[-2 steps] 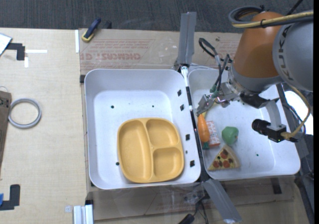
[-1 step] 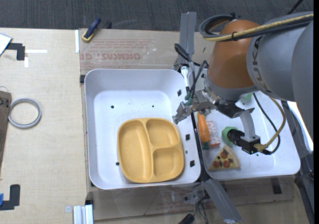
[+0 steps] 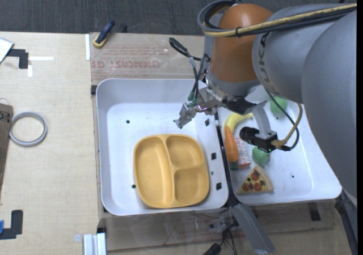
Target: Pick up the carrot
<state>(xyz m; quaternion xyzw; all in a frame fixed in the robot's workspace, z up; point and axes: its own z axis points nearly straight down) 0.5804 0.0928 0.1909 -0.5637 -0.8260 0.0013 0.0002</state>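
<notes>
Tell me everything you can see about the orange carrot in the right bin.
The orange carrot is a small, smooth, plastic-looking toy, tapered, with its narrower end toward the top of the view. It lies roughly lengthwise along the left wall of the right white bin, just below a yellow banana and beside a pale packet it seems to touch. A pizza slice toy lies nearer the camera. Nothing grips it; the gripper hangs over the left bin.

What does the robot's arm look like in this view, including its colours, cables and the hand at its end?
The arm is bulky and rounded, light grey, with a glossy orange band above the wrist. A yellow-and-black cable runs along its top and a dark loop curls behind the band; thin black wires hang by the wrist. The hand is small, metallic grey, with slim fingers and a green spot on it.
</notes>
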